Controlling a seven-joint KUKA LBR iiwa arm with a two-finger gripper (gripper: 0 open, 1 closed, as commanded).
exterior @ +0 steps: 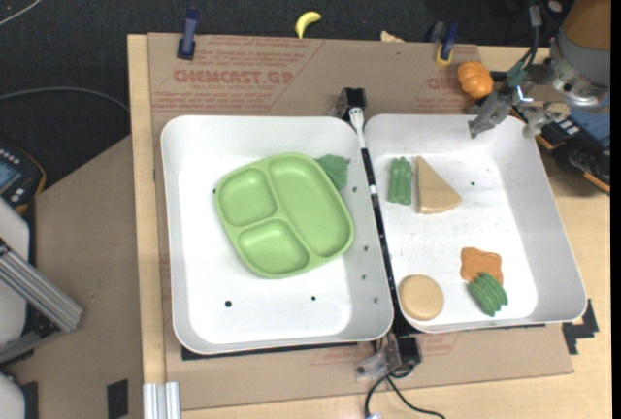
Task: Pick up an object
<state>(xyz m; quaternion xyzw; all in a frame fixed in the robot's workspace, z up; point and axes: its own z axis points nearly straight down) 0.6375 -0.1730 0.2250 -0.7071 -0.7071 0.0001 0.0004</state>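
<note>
Up at the far right corner of the right bin (543,213), the gripper (506,112) hangs over the bin's rim, with the grey arm (582,39) rising behind it toward the view's right. Whether the gripper is spread or closed cannot be told from this slant, and nothing shows in its grasp.

Everything that could be picked lies nearer the camera than the gripper. Closest to it, down and to the view's left, a tan wedge (435,186) lies flat on the bin floor, and a green bean pod (400,181) lies just beside the wedge on the side away from the gripper. Farther toward the camera, well apart from the gripper, an orange piece (480,262) touches a green ridged piece (488,293), and a round tan biscuit (421,297) sits near them by the bin's front edge.

Just behind the gripper and slightly to the view's left, a small orange ball (474,78) rests on the cardboard sheet (243,78), outside the bin.

Across the divider, far to the view's left of the gripper, the left bin (194,291) bears a green divided plate (281,213) with a green leaf (333,170) touching the plate's edge on the side facing the gripper.
</note>
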